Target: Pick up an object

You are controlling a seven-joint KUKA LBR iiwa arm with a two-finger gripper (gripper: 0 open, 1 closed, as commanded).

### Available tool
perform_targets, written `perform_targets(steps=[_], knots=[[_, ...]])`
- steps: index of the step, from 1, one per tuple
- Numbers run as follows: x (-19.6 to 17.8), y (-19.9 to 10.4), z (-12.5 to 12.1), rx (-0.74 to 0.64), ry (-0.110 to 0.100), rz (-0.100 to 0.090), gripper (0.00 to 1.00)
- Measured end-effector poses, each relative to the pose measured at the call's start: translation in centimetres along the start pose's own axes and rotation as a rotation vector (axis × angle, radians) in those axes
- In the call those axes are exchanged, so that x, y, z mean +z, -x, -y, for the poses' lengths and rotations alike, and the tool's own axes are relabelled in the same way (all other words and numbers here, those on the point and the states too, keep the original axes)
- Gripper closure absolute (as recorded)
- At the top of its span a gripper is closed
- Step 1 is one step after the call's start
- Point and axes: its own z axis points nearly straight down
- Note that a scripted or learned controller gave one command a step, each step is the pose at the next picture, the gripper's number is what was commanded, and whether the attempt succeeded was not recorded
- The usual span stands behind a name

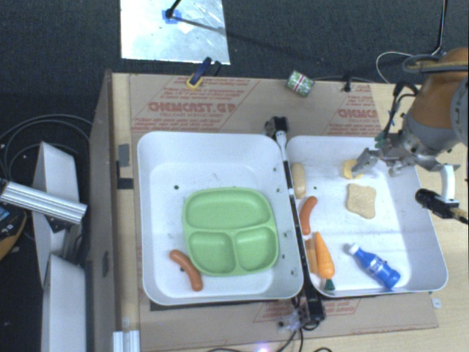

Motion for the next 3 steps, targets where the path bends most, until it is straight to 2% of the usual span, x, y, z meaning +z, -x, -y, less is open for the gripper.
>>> perform_targets(steps=[1, 2, 3], knots=[[3.9, -3.2, 1.9, -0.002, 0.003, 0.001, 0.00], [-2.4, -1.9, 2.7, 0.000, 0.001, 0.000, 0.00], [4.2, -4.0, -2.1, -0.001, -0.002, -0.003, 0.00]])
